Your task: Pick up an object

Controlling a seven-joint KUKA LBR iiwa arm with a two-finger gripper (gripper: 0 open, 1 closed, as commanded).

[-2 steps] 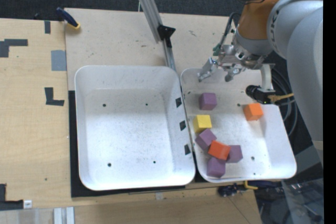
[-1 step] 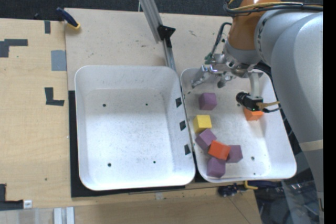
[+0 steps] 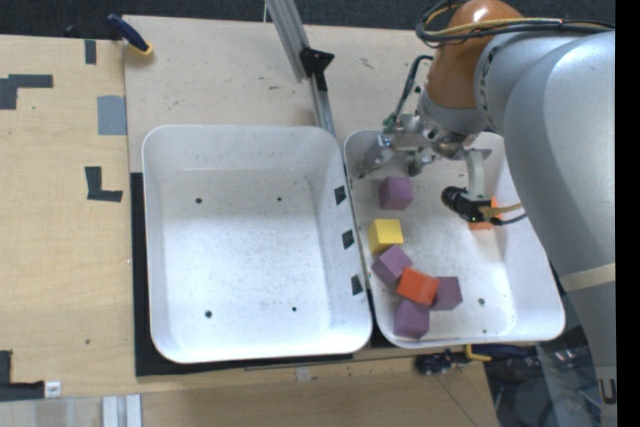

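Arm [image 3: 560, 115] cut off by right edge of frame. Fingers of gripper [image 3: 400, 150] too small and cluttered to read. Orange block [image 3: 418, 287] lay over purple blocks [image 3: 400, 265], hiding parts. Right bin [image 3: 500, 320] far rim covered by arm.

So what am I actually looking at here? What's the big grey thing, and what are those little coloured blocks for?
You are looking down at a slant from one fixed camera above a workbench. The big grey thing is a robot arm with an orange band, reaching in from the right. At its tip sits its gripper, a two-finger hand, low over the far end of the right bin. I cannot see a block between its fingers, so nothing is visibly held. In that bin lie small blocks to practise picking up: a purple block just under the gripper, a yellow block, then a cluster of three more purple ones around an orange block. Beside it stands the left bin.
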